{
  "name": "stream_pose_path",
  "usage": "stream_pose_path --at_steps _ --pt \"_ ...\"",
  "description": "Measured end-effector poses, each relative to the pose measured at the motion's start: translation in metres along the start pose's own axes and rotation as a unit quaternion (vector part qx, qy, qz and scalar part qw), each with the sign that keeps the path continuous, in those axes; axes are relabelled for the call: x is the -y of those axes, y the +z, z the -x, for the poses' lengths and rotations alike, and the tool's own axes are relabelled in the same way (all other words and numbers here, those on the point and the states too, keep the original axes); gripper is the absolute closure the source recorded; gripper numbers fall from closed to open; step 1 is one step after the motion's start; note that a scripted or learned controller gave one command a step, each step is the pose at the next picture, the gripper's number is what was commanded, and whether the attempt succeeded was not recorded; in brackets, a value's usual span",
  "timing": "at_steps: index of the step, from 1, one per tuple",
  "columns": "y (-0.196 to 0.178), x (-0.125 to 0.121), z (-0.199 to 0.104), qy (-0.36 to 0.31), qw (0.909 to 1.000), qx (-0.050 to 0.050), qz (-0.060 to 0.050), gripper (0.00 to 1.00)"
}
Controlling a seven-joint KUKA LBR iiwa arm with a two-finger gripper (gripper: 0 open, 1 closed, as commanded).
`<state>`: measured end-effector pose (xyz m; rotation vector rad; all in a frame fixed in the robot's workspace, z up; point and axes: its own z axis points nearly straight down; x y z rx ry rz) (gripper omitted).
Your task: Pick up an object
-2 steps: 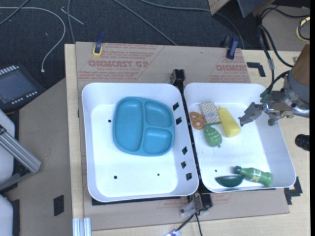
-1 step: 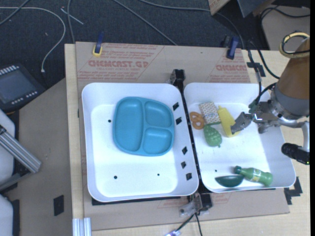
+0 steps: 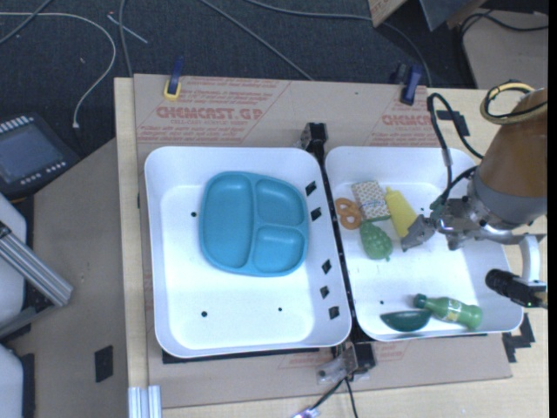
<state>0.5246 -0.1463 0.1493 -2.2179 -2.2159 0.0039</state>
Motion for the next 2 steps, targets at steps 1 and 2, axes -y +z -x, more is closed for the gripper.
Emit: stream_pose_path --at_steps 1,2 --pt "0.046 0.006 -0.005 -0.001 1.0 0.0 0.0 0.0" --pt "0.032 0.005 -0.005 0.0 1.0 0.0 0.003 1.0"
